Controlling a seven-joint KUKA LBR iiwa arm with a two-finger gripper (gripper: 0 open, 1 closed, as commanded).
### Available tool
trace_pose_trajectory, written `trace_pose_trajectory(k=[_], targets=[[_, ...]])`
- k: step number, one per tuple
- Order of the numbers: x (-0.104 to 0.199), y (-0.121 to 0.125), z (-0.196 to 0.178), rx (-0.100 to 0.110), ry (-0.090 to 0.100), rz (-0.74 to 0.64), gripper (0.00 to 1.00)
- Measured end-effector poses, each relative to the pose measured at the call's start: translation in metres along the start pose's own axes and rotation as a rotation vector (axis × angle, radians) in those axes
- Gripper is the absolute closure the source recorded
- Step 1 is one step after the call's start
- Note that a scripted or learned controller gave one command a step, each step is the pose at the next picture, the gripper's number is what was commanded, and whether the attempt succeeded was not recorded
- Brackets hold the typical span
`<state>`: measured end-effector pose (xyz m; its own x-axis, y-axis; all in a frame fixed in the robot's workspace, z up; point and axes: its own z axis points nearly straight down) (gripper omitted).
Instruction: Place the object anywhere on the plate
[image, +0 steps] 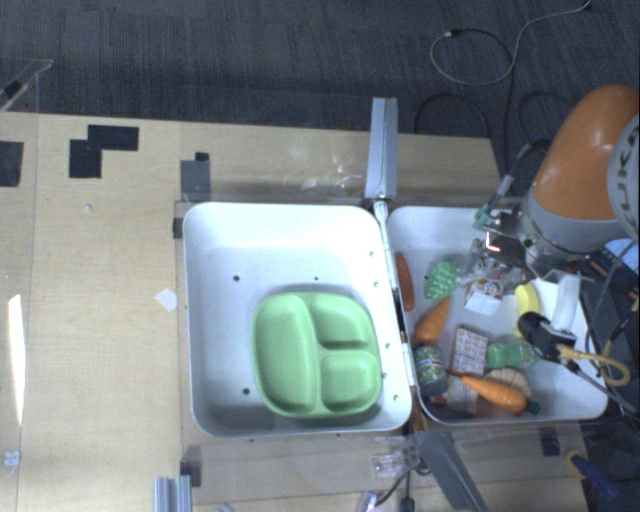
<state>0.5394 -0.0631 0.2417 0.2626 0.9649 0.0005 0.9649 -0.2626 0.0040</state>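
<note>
A green plate (315, 352) with three compartments lies in the left bin (220, 250), toward its front right. The right bin (420, 225) holds several toy foods: a carrot (493, 391), an orange piece (433, 322), a green leafy piece (440, 278), a red sausage (404, 282), a small can (431, 366), a cracker-like block (468, 350) and a yellow piece (527, 298). My gripper (488, 275) hangs over the right bin's back right part, above the toys. The arm's orange band (590, 150) sits above it.
A metal divider rail (381, 150) runs between the two bins. Cables (590, 350) trail off the right bin's right side. Black marks (100, 148) lie on the wooden bench at the far left.
</note>
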Motion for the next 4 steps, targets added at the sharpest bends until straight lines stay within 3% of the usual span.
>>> trace_pose_trajectory(k=[1, 2, 3, 4], targets=[[0.072, 0.030, 0.029, 0.002, 0.001, -0.053, 1.00], [0.085, -0.004, 0.002, 0.000, 0.001, -0.333, 1.00], [0.145, -0.077, 0.014, 0.002, 0.001, -0.489, 1.00], [0.145, -0.077, 0.013, 0.002, 0.002, -0.488, 0.00]])
